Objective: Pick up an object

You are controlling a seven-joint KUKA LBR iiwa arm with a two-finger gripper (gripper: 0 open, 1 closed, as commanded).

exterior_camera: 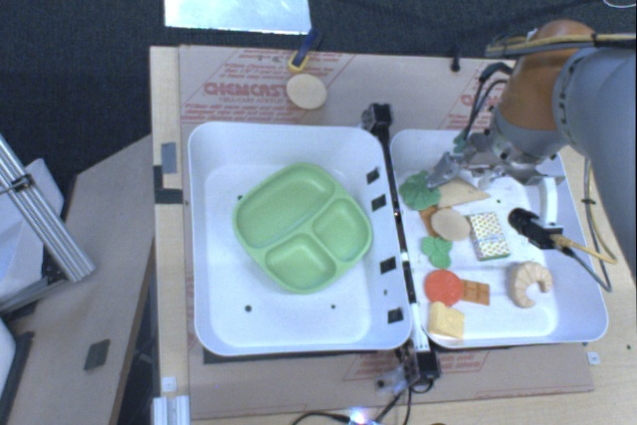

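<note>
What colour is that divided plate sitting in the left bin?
Light green, seen plainly in the camera view: the divided plate lies in the left bin.

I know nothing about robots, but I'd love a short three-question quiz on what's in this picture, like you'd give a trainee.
1. True or false: the green divided tray lies in the left bin.
2. Which toy food lies nearest the front edge of the right bin? A) the croissant B) the yellow cheese wedge C) the green broccoli
3. Fill in: the gripper hangs over the ____ bin.

Key: 1 true; 2 B; 3 right.
</note>
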